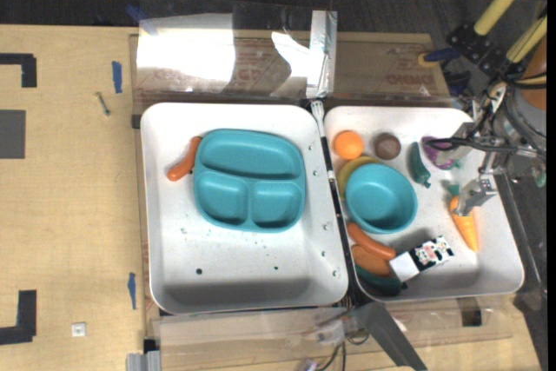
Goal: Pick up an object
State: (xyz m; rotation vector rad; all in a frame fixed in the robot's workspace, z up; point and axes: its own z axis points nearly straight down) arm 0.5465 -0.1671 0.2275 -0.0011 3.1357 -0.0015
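We are seeing the pincer (474, 197) hovering at the right bin's (499, 274) far edge, just above the carrot (466, 230); its opening we cannot tell

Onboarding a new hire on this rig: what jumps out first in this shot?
The big teal divided plate sits in the middle of the left bin, with an orange sausage-like toy at its upper left edge. The right bin is crowded: a teal bowl at its centre, an orange ball above it, a carrot to the right near the gripper.
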